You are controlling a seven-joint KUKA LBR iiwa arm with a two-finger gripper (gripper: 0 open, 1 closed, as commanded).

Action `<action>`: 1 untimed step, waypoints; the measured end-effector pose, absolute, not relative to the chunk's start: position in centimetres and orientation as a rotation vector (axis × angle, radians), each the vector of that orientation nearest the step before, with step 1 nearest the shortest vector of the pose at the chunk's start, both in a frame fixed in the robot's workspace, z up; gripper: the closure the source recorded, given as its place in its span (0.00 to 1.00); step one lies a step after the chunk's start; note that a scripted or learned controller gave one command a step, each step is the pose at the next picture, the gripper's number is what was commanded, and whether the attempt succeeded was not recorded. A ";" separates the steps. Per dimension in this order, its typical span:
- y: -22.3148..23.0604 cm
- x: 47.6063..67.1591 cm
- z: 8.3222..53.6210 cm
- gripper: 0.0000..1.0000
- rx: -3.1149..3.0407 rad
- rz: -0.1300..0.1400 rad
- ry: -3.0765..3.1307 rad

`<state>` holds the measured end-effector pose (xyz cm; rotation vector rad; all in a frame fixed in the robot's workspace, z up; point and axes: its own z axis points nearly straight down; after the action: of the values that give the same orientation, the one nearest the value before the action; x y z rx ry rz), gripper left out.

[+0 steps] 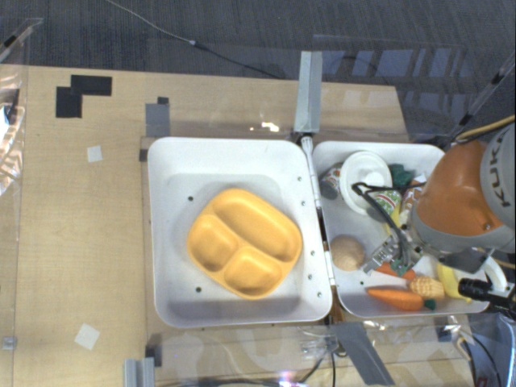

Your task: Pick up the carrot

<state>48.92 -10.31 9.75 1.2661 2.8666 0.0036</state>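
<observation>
1. One gripper point(393, 252) hangs low over the right bin point(348, 298), under the orange band of the arm point(455, 196). Its metal tip sits just above the front row of toys. Whether it is released or clenched I cannot tell, because the wrist hides most of it from this slanted view, and nothing can be seen caught in it.
2. Just beside the tip, toward the front wall, lies the carrot point(395, 298), an orange body lying flat and roughly along the front wall of the bin, green end to the right. It rests on the bin floor, apart from the tool.
3. Close around it are an ear of corn point(425, 287) touching or nearly touching its right end, a brown round potato point(348, 252) to the left, and a white cup point(364, 180) further back.
4. Further out, the left bin point(165, 240) holds a yellow divided tray point(244, 242), well apart from the action.
5. By my judgement the step in hand is the approach: the tool is low and near, but no grasp shows.
6. Next, the move calls for shifting toward the front wall, centring over the carrot's middle, closing across its narrow width, and keeping clear of the corn.
</observation>
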 end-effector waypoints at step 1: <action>-1.0 48.9 18.6 1.00 1.734 0.010 2.612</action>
<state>48.92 -1.04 18.59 1.7340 2.6124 0.0095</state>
